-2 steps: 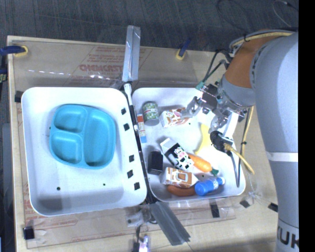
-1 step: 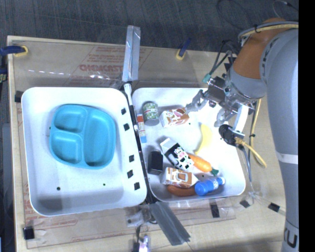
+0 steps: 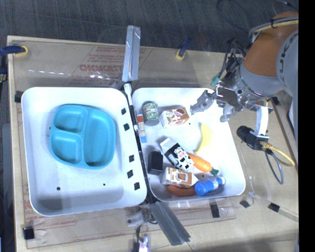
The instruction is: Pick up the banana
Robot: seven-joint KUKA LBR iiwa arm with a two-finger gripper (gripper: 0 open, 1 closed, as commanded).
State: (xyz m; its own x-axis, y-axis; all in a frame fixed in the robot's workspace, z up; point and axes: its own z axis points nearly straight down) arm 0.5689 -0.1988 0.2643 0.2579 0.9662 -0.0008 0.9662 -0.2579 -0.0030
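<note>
- The pale yellow curved banana (image 3: 205,136) is seen lying on the floor of the right-hand shallow white bin (image 3: 232,156), towards that bin's right wall and about midway along it, with bare white floor around most of it.
- Just below the banana, an orange carrot-shaped toy (image 3: 202,164) is found, and beside that a black-and-white patterned small box (image 3: 177,156); a blue plastic bottle (image 3: 207,185) lies near the bin's lower right corner.
- Towards the bin's upper edge, a brown snack packet (image 3: 174,116) and a small green-labelled tin (image 3: 150,112) are placed.
- The two-finger gripper (image 3: 214,106) is held above the bin's upper right part, near the banana but apart from it; its fingers are spread wide and nothing is held between them.
- It is judged that the approach is the step in hand: the fingers should be brought down astride the banana's middle, across its short width, and kept clear of the carrot.
- The light blue divided plastic tray (image 3: 84,136) is seen in the left-hand bin.
</note>
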